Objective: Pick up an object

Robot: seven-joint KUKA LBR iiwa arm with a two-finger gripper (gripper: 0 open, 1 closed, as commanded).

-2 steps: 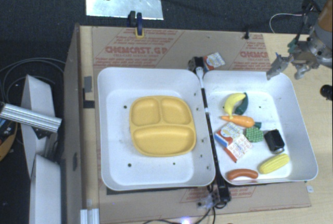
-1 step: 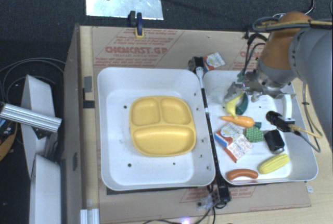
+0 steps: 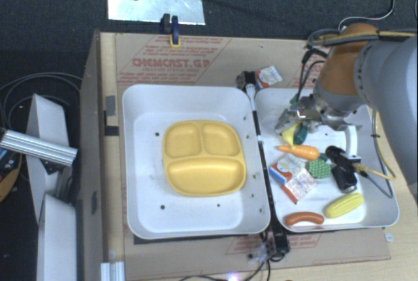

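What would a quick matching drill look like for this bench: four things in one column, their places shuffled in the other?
Things:
1. yellow divided plate
2. toy corn cob
3. toy sausage
4. toy carrot

Places:
A. right bin, near edge, left of the corn
B. left bin, middle
C. right bin, just below the gripper
D. right bin, near right corner

Pairs: 1-B, 2-D, 3-A, 4-C
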